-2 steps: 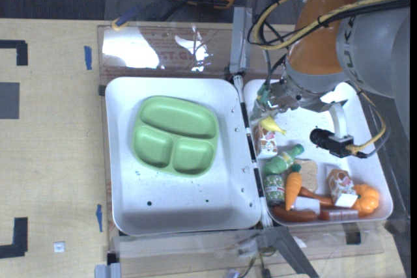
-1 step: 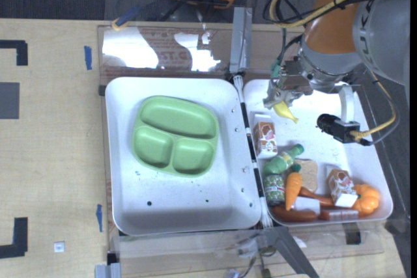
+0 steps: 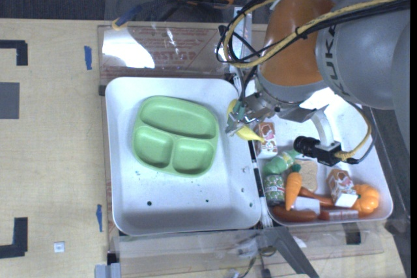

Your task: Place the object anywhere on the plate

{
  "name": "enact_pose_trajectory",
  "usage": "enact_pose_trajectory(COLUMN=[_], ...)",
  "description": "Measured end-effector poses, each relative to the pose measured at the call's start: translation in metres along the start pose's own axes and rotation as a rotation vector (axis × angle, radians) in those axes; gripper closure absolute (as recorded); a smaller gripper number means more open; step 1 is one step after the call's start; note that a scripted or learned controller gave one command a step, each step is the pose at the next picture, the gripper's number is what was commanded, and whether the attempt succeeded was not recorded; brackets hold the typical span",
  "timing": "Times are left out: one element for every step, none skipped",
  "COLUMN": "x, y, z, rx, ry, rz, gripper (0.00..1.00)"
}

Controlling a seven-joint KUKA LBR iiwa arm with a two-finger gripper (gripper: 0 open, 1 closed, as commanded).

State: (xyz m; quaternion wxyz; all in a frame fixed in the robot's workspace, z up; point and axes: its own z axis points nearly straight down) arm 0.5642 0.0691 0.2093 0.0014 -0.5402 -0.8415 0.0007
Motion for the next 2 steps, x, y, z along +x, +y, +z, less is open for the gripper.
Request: enact_pose_trajectory(x=[0.0546,0.0545], y=[0.0611,0.0611], z=[0.0167,0.0166], rx=[-0.005,-0.005], ry=[-0.002,-0.002], rz=[0.04,0.04], gripper=[1.0,0.0])
